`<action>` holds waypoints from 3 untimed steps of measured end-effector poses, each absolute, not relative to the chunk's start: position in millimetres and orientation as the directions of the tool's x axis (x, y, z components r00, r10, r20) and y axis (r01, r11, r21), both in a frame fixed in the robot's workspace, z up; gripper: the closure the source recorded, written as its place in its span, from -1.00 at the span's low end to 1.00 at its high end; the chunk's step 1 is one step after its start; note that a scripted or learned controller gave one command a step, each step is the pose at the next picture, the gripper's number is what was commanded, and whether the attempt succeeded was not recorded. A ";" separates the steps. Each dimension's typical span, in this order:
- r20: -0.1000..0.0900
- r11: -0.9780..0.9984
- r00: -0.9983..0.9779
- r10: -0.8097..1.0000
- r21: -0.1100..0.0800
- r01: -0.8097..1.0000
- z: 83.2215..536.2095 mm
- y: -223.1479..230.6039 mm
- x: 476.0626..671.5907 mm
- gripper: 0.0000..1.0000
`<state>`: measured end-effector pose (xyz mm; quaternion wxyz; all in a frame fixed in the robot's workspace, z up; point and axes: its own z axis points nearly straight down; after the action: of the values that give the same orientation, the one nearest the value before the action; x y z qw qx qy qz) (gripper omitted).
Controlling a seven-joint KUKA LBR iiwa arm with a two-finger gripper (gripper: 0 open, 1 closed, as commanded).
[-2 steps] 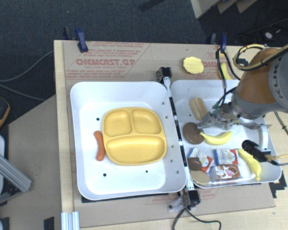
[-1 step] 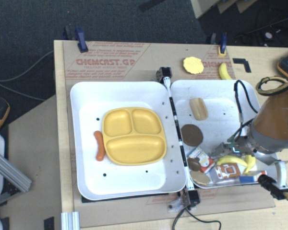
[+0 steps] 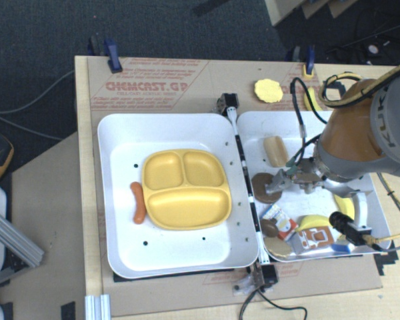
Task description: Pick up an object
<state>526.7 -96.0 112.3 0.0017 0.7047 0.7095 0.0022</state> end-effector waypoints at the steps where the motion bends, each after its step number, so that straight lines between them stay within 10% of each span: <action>1: 0.000 -0.005 0.005 1.000 -0.004 1.000 83.1 -144.5 491.2 -1.00; 2: 0.000 0.005 -0.005 1.000 0.004 1.000 104.5 -88.5 510.2 -1.00; 3: -0.007 -0.005 0.006 1.000 0.006 1.000 84.4 -207.9 567.5 -1.00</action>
<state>567.5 -207.9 84.4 0.0049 0.7090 0.7051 -0.0004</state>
